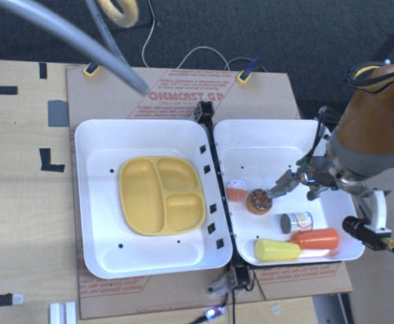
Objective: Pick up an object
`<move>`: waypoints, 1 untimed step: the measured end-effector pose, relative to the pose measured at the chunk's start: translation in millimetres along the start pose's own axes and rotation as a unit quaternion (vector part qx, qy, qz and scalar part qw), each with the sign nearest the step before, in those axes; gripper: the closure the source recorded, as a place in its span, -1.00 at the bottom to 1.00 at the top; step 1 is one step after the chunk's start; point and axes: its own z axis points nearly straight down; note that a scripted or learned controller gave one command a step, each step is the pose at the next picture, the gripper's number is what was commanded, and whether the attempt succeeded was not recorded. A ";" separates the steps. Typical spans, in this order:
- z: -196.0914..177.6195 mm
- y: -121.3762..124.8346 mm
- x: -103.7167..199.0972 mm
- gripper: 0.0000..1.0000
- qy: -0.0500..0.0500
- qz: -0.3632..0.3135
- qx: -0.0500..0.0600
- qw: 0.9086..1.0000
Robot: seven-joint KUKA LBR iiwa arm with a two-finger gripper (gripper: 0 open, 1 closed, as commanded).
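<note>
small brown doughnut-like object [258,200], lying flat in right bin, near its left wall

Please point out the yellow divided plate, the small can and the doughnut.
yellow divided plate [161,196], camera view, middle ridge.
small can [297,221], camera view, its side.
doughnut [258,201], camera view, top face.

Two shallow white plastic bins sit side by side on the bench: the left bin [92,181] and the right bin [271,137]. The left bin holds one thing, a yellow plastic tray with three compartments [161,194]. The right bin holds five: one small orange-and-white block [236,192] near its left edge, one round brown doughnut-like piece [258,201], one small silver can [297,221], one orange elongated piece [316,238] and one yellow elongated piece [276,250] near its front edge.
</note>
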 end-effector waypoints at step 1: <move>-5.0 2.4 0.2 -1.00 -0.001 -0.002 -0.006 1.000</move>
